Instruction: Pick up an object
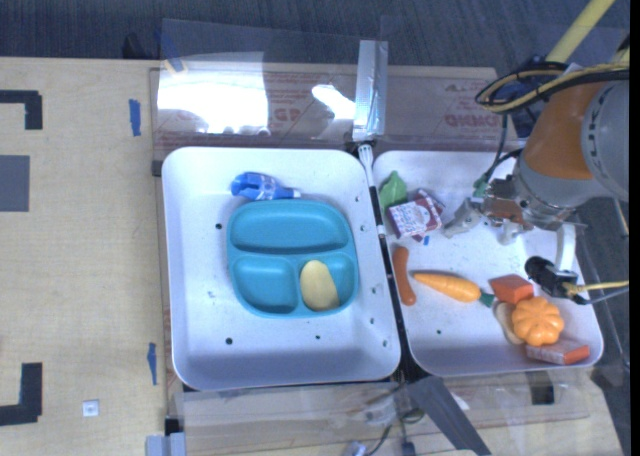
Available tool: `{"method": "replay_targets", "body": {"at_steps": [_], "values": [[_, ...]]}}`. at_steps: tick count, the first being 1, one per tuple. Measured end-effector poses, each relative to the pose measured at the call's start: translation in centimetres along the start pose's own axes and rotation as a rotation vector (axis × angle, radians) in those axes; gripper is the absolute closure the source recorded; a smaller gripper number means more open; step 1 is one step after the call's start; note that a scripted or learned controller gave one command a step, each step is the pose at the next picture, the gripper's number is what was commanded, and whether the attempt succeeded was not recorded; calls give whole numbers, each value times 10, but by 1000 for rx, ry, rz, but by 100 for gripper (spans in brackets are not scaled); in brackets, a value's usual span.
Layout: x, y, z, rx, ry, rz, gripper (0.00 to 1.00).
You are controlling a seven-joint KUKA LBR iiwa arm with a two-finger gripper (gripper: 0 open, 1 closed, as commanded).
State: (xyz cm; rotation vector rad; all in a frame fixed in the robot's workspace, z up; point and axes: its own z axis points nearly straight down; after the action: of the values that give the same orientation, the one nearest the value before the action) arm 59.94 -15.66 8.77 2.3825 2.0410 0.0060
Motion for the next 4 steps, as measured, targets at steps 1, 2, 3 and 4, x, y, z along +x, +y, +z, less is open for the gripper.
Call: {"method": "replay_targets", "body": {"at_steps": [1, 2, 3, 4], "values": [[45, -103, -1, 1, 3, -225, 0], [36, -115, -1, -3, 2, -246, 0], [36, -115, -1, -3, 2, -246, 0], [36, -113, -12, -8, 0, -245, 100]]}}
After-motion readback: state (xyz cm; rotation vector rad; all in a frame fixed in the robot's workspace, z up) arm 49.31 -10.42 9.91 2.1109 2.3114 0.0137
